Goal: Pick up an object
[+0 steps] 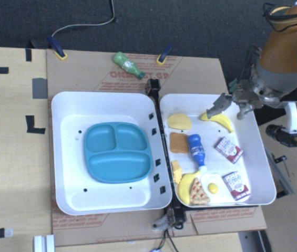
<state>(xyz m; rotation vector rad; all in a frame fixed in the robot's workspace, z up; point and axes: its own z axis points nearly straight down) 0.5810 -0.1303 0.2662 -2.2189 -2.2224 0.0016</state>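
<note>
My gripper [228,105] hangs over the back of the right bin [258,156], its fingers spread and nothing between them. One fingertip [213,111] is right by the yellow banana [220,120] lying just below. Elsewhere in this bin are a yellow chip-shaped piece [179,121], a brown toast slice [178,143], a blue bottle [196,149], two red-and-white packets [228,149] [236,185], a fried egg [212,185], a pizza slice [198,191] and a yellow piece [184,184].
A blue divided plate [118,151] rests in the left bin [67,114]. A green bottle [127,65] lies on the cardboard behind the bins. Yellow-blue clamps [57,48] [163,55] grip the cardboard's far edge.
</note>
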